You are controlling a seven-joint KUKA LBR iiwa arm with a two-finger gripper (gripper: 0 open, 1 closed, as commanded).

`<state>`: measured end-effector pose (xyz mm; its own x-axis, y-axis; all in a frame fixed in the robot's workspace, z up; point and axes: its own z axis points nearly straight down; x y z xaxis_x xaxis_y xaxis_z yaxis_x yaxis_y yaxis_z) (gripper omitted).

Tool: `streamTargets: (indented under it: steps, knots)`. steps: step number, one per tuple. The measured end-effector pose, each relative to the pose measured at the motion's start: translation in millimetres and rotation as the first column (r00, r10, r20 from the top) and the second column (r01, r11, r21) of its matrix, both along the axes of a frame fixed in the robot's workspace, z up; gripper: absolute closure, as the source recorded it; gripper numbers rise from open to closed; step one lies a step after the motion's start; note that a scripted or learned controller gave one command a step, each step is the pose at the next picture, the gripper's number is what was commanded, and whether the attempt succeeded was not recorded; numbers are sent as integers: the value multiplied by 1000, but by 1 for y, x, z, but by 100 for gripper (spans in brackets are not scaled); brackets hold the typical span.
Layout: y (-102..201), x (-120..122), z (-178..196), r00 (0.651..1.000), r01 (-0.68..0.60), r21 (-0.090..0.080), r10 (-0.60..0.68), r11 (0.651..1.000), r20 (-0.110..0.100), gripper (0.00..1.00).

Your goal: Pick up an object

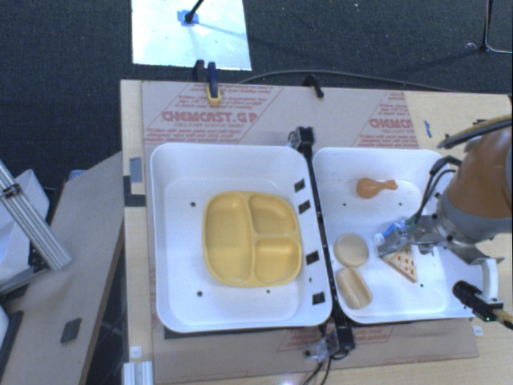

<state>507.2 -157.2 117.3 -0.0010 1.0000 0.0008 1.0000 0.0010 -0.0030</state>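
Your gripper (403,241) sits low in the right bin (417,307), reaching in from the right edge. Can't tell whether it's clenched or released, the tips are too small and cluttered to read.

Closest thing: a pizza slice toy (401,264), lying flat just beneath the tip and toward the near rim, touching or nearly touching it. No visible grasp on it. A small blue-and-white object (392,233) is right at the tip on its far-left side; can't make out what it is or whether it belongs to the gripper.

Left of the gripper, near it: a round tan bun (351,249). Just nearer than the bun, almost touching it: an oblong bread roll (353,287), against the near-left corner of the bin.

Beyond the gripper, toward the far rim and slightly left: an orange drumstick toy (374,187), lying alone, well apart from the others.

Farther left, past the divider, you've got the left bin (172,239) holding a yellow compartment tray (252,238), flat and roughly centred.
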Motion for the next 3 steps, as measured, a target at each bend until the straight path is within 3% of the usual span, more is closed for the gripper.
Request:
streamTargets:
  steps: [1, 3]
  knots:
    - [0, 2, 13, 1000, -1, -2, 1, 1000, 6, 100]
    - [4, 8, 112, 1000, -4, -3, 4, 1000, 11, 100]
